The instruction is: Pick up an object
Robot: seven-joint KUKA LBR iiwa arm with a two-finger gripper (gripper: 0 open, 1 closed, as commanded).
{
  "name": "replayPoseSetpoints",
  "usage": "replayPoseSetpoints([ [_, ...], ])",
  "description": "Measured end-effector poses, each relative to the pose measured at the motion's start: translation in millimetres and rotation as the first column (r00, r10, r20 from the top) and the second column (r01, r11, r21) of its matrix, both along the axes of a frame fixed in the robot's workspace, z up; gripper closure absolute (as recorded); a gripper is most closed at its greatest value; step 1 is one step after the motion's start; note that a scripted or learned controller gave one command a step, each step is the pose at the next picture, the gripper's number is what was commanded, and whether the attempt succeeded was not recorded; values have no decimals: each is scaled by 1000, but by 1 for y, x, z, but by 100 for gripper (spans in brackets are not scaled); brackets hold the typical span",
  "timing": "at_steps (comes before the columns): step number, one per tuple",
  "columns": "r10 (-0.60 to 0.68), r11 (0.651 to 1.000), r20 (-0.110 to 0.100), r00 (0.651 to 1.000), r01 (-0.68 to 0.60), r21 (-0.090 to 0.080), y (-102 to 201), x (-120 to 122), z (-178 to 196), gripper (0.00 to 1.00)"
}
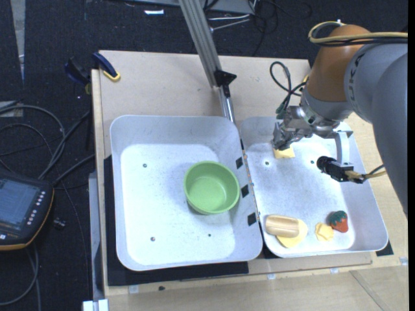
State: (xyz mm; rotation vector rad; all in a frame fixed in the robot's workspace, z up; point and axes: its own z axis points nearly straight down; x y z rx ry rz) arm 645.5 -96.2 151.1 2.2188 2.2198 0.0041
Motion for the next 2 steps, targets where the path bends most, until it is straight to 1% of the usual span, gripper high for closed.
replayPoseSetpoints([
  [1, 1, 1000, 1, 1000, -1, 0, 9, -4, 51, 100],
  [2, 0, 1000, -1, 1000, 0, 0, 9, -3, 83, 100],
])
